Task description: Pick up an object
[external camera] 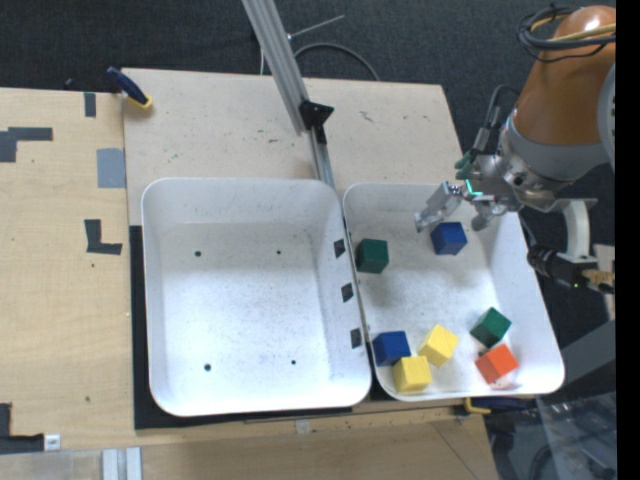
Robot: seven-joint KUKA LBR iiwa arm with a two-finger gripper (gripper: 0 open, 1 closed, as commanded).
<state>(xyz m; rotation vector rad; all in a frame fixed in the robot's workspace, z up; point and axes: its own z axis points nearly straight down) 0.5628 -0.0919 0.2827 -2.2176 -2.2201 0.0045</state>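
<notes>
From the overhead camera, the grey arm with its orange band [565, 78] reaches in from the right and puts the gripper [455, 213] over the upper part of the right bin [535, 313]. A blue cube [449, 238] sits just below the fingertips; its faces are turned slightly off the bin's edges and, being a cube, it has no long axis to speak of. Whether the cube is between the fingers or merely beneath them cannot be told, nor can it be told whether the gripper is released or clenched. The same bin has 6 more blocks: a dark green cube [372, 255] near its left wall, another blue cube [391, 346], 2 yellow cubes [439, 344] [412, 373] touching one another at the front, a green cube [491, 325] and an orange-red cube [496, 363] toward the right front corner. The left bin [160, 268] is white with 4 small dark spots on its floor. Both bins rest on a pale wooden bench [200, 118] marked with grey tape patches [111, 167]; a blue and yellow clamp [129, 87] lies near its far left corner. A slanted metal rail [275, 43] crosses above the bins. No readable writing or labels are visible.
</notes>
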